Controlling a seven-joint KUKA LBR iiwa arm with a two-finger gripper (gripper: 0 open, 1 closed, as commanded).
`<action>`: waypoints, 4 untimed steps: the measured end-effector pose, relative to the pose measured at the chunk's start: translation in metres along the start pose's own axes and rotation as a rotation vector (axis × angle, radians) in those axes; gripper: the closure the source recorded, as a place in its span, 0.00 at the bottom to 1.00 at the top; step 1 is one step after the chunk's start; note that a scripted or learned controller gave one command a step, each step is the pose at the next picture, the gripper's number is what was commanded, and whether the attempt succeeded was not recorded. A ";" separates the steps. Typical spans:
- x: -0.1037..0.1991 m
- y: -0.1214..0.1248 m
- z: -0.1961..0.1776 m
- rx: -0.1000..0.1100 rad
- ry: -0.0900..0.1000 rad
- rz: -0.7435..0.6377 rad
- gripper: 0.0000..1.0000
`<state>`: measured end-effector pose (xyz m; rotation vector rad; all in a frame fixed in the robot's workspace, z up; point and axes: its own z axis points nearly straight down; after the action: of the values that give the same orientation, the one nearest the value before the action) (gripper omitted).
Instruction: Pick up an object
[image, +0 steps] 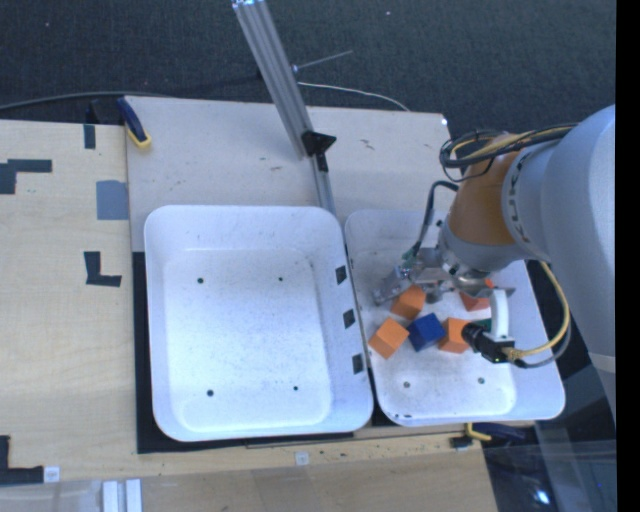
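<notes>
- I have the gripper (428, 285) low in the right bin (520, 400), right over the cluster of blocks, so I judge the step in hand to be closing in for a grasp.
- The candidates sit together near the bin's middle: an orange block (408, 301) directly under the tool, a blue block (427, 331) just nearer to the camera, a second orange block (388, 339) to the left of the blue one, and a third orange block (455, 335) on its right, touching or nearly so.
- To do this well I would commit to the topmost orange block, since it lies closest to the tool, and come straight down so the neighbours are not nudged.
- The crowding is my worry; a finger landing on the blue block's edge could tip or scatter the pile.
- I cannot tell whether the pincer is apart or together: the wrist body and cabling hide the tips, and nothing is visibly clamped.
- The arm reaches in from the right, its orange band (487, 205) above the wrist, the tool pointing down and slightly left toward the bin floor.
- The left bin (165, 235) holds no blocks I can make out.
</notes>
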<state>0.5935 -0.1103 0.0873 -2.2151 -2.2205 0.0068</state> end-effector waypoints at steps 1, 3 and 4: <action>-0.001 0.001 -0.013 -0.003 0.001 0.001 1.00; 0.000 0.000 -0.022 -0.001 0.002 0.000 1.00; 0.091 0.001 -0.109 -0.012 0.003 -0.008 1.00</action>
<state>0.5952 -0.0195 0.1961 -2.2111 -2.2335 -0.0102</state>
